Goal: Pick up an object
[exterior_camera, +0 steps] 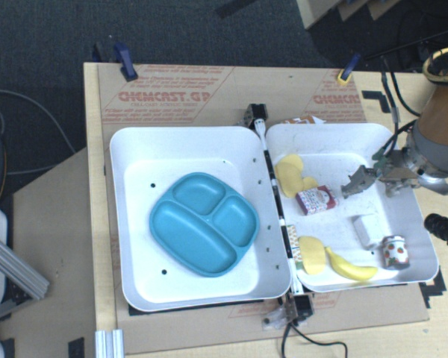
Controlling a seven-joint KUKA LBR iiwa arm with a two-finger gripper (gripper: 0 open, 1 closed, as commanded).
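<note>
The right bin holds several small objects. A pale yellow lump lies by its left wall, with a red and white packet just below it. Further down are a white block, a yellow banana, a yellow piece and a small round red and white object. My gripper hovers over the right half of this bin, above the white block and to the right of the packet. Its fingers are spread open with nothing between them.
The left bin holds a blue divided plate. A black divider runs between the two bins. Blue and yellow clamps sit on the cardboard bench's far edge. Cables hang at the right behind the arm.
</note>
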